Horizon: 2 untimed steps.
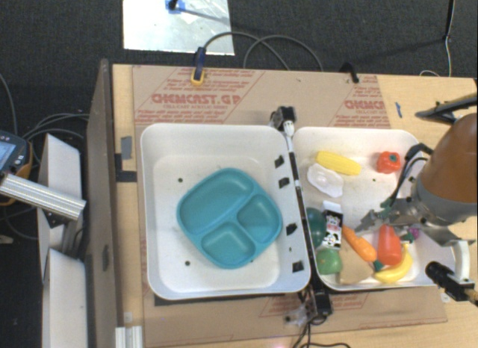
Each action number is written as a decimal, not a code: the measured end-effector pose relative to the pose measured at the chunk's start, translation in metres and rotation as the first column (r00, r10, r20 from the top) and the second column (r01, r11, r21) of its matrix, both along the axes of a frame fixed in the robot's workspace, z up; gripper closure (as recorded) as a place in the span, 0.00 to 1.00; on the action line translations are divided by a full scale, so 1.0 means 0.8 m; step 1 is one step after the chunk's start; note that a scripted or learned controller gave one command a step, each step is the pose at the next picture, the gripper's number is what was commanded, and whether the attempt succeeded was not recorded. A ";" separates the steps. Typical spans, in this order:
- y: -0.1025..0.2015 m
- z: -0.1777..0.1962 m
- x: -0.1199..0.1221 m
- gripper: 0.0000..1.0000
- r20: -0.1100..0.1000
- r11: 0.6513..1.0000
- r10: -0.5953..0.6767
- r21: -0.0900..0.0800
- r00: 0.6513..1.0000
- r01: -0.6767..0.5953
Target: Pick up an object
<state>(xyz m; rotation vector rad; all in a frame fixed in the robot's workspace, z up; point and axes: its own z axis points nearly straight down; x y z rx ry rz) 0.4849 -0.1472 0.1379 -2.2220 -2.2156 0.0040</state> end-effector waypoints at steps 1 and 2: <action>-0.025 -0.066 0.156 0.00 0.019 1.000 0.010 -0.005 1.000 -0.010; -0.055 -0.024 0.158 0.00 0.007 1.000 0.005 -0.002 1.000 -0.005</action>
